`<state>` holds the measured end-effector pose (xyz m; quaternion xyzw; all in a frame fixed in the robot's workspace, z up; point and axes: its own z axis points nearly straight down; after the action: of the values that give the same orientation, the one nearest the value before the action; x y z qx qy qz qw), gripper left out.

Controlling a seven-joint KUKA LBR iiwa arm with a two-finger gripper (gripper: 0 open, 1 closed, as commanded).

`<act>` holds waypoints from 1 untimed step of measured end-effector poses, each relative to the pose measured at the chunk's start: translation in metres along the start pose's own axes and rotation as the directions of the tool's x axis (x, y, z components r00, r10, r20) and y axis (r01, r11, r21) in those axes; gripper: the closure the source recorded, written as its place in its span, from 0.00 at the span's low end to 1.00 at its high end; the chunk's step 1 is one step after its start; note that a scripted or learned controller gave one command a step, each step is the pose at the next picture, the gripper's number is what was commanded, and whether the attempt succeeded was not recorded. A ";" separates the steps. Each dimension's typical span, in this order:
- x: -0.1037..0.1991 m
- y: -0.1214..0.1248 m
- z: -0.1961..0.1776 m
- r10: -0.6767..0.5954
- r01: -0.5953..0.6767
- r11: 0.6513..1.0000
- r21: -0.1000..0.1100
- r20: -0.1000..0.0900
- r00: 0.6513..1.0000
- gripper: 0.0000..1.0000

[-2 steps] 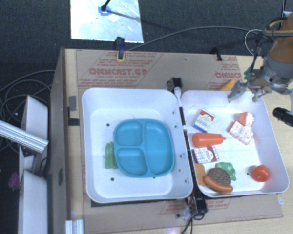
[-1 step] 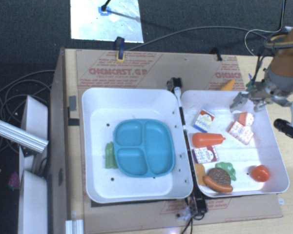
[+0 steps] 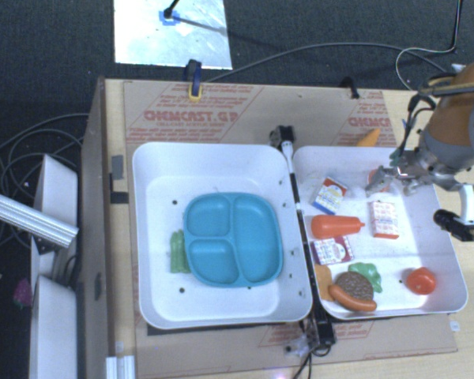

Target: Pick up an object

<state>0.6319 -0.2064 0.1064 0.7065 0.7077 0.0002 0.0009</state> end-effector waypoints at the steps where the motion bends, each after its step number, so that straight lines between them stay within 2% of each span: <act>1: 0.019 0.037 0.021 -0.003 0.003 1.000 -0.001 0.000 1.000 0.00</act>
<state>0.6694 -0.1870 0.0850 0.7053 0.7089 0.0009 0.0012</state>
